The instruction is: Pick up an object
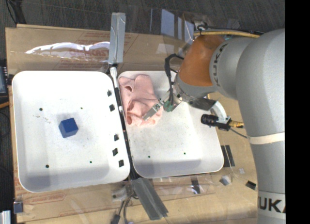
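Blue cube point(69, 127) sat alone in left bin point(29, 169), well apart from pink cloth point(138, 99). Cloth lay bunched in right bin point(203, 162), far-left corner. Gripper point(154, 112) touched cloth's right edge; finger spread impossible to tell. Grey arm point(247, 72) loomed right of cloth.

Grey arm point(242, 77) angled down leftward

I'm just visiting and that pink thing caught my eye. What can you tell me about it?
The pink cloth looks like soft fabric, crumpled into a loose heap with folds. It lies in the right bin, in the far left corner against the wall next to the left bin. The gripper is at its lower right edge, seeming to touch it; whether it grips the fabric is unclear.
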Tool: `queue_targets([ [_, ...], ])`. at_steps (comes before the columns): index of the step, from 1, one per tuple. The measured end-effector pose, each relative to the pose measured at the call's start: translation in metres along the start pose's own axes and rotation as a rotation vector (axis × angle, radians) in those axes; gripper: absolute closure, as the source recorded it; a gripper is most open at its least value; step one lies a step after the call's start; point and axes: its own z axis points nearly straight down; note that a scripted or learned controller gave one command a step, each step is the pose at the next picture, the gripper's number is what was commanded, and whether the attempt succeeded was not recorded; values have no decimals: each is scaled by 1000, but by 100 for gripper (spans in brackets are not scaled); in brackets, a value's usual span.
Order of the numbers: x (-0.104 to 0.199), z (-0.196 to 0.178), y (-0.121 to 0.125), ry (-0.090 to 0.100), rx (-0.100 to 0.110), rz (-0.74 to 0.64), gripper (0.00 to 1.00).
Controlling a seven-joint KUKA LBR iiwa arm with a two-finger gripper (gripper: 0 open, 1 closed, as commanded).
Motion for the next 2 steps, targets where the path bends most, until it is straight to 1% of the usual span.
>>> queue_targets([
  [1, -9, -1, 48, -2, -1, -46, 0],
  [2, -47, -23, 17, -2, -1, 234, 0],
])
